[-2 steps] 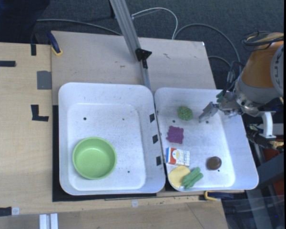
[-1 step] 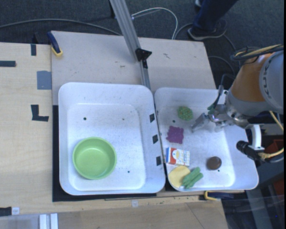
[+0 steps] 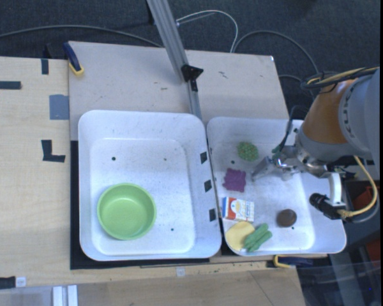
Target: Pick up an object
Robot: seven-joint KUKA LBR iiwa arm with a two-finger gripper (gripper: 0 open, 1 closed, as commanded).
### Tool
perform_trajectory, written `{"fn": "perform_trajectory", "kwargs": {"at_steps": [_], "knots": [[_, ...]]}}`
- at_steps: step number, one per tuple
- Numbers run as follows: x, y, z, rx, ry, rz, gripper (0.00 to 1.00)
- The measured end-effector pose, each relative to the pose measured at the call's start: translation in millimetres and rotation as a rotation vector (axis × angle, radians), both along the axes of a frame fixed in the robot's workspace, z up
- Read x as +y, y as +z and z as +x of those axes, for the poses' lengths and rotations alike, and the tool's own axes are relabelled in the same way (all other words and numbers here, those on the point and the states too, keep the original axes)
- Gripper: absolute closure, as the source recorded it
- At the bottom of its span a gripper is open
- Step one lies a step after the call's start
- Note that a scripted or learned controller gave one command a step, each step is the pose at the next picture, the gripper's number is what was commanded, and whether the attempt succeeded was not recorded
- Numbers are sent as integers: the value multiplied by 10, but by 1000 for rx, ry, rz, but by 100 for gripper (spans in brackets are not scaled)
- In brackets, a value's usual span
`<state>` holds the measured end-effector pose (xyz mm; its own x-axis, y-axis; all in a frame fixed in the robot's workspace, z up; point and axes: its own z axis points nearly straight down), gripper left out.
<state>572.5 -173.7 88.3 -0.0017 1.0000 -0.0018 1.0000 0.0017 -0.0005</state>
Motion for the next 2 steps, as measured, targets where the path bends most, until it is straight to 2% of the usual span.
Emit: {"fn": "perform_trajectory", "kwargs": {"at_steps": [1, 2], "knots": [[7, 106, 1, 0, 1, 1, 100], [-45, 717, 52, -5, 0, 0, 100]]}}
